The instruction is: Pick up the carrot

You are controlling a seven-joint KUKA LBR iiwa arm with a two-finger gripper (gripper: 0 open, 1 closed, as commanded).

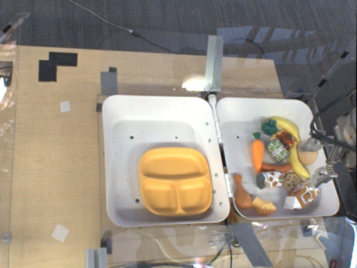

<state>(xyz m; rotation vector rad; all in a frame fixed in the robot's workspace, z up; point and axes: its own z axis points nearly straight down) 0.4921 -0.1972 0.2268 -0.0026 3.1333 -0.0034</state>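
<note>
The carrot (pixel 257 156) is orange with a green top and lies upright along the left-middle of the right white bin (pixel 240 113). It rests among other toy foods, with a red strip at its lower end. My gripper (pixel 318 161) hangs at the right side of this bin, well to the right of the carrot and apart from it. Its two metal fingers (pixel 310 145) are spread open. A tan round piece (pixel 308 156) lies close by them, but I see nothing gripped between them.
A banana (pixel 292 134), a green-white box (pixel 277 148), a small can (pixel 269 179), a cookie (pixel 290 181), a drumstick (pixel 242 190) and a small carton (pixel 304 194) crowd the right bin. The left bin (pixel 120 149) holds a yellow divided tray (pixel 175 180).
</note>
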